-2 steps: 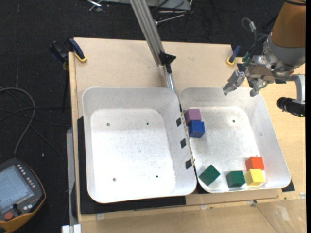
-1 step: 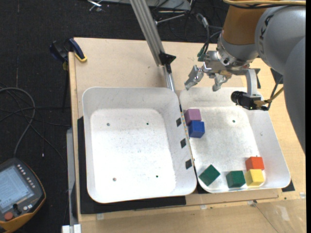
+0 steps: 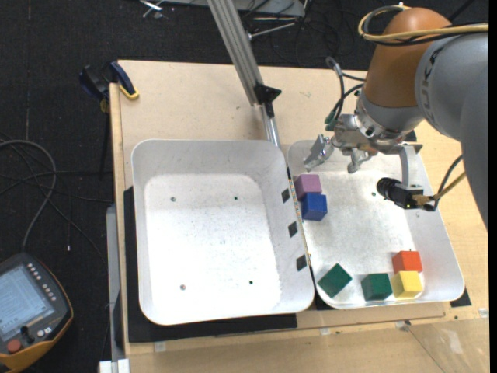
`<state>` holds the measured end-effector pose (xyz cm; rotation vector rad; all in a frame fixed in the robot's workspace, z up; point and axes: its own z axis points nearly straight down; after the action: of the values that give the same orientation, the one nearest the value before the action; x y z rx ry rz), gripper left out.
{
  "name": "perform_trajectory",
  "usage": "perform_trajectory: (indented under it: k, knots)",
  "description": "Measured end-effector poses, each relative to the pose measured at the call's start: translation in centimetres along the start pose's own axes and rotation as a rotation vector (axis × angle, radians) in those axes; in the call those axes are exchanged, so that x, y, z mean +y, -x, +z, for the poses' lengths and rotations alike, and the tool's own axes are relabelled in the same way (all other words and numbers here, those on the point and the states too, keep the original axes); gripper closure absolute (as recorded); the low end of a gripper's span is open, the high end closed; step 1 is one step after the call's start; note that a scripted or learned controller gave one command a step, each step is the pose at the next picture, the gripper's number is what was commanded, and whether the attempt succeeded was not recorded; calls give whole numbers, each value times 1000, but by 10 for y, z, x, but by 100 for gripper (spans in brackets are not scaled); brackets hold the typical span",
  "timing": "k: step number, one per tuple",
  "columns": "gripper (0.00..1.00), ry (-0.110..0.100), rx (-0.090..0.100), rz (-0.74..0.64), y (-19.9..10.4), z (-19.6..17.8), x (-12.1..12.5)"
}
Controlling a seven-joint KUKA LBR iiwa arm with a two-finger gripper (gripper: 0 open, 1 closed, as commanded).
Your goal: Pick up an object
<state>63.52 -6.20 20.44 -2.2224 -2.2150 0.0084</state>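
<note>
Purple block (image 3: 308, 183) touching blue block (image 3: 314, 206), near claw (image 3: 336, 155)

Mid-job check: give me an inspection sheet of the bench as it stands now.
Surface: wooden bench bearing a left bin and a right bin.
Job's things: right bin holds a purple cube touching a blue cube; two green blocks, an orange cube and a yellow cube near its front edge.
Clutter: clamp at the bench's far left corner.
Grippers: gripper open, above the right bin's far end, holding nothing.
Cables: yellow cable over the arm; black cords on the floor.
Surroundings: pendant at lower left; metal pole.
</note>
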Motion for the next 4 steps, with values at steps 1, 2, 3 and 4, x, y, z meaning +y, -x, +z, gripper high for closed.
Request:
perform_trajectory:
  k: [1,2,3,4]
  knots:
    - [0,9,3,-11,-62,9,31]
    - [0,6,-3,5,39,9,18]
    - [0,4,3,-10,-19,9,6]
    - [0,4,2,-7,-35,9,-17]
